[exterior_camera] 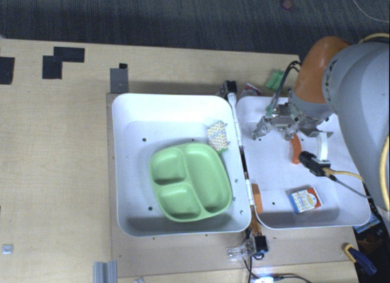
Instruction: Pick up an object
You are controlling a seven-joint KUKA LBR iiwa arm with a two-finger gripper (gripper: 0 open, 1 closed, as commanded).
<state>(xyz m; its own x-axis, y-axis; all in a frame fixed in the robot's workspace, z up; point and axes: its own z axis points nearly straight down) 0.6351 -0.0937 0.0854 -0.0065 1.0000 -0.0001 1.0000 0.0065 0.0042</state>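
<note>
Lying flat in the left white plastic bin [131, 154], a pale green divided plastic plate [191, 181] with three compartments serves as the anchor of the scene on the light wooden table [55, 172]. Left of the plate and well apart from it, black square patches [61, 62] mark the tabletop near its far edge. Just beyond the plate's far right corner, a small crumpled piece of patterned yellow-and-white material [217, 135] rests against the bin's right wall, nearly touching the plate's rim. Right of the plate, past the seam where the two containers meet, the right white plastic bin [268, 172] carries an orange stick-shaped object [295, 149] partly hidden under the arm's hardware. Farther right and nearer the camera than the plate's centre, a small rectangular packet with a blue, white and orange label [305, 200] lies flat on the bin floor, apart from everything else. The grey robot arm with its orange band [347, 93] reaches in from the right, and its metal tool [277, 124] hangs over the far part of the right bin; whether the tool is spread or pressed together cannot be told at this angle.
</note>
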